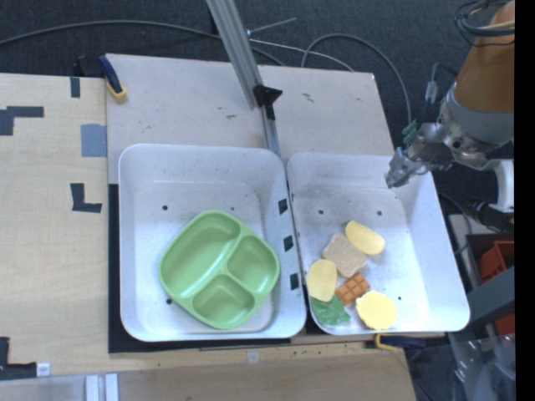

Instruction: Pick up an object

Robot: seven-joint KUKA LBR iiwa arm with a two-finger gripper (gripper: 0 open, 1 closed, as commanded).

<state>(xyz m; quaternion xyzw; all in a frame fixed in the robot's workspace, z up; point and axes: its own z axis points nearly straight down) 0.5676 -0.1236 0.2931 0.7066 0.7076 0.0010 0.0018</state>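
The right bin (418, 224) holds several toy foods near its front. A yellow oval piece (364, 237) lies beside a tan bread slice (344, 254). In front of them are a yellow piece (322, 279), an orange waffle piece (353, 288), a green leaf piece (331, 312) and a round yellow piece (377, 309). My gripper (399, 175) hangs over the bin's far right rim, above and to the right of the foods. Nothing shows between its fingers.
A green divided plate (219, 267) lies in the left bin (142, 224). A grey metal pole (234, 36) slants over the bench behind the bins. Cables run across the back of the bench.
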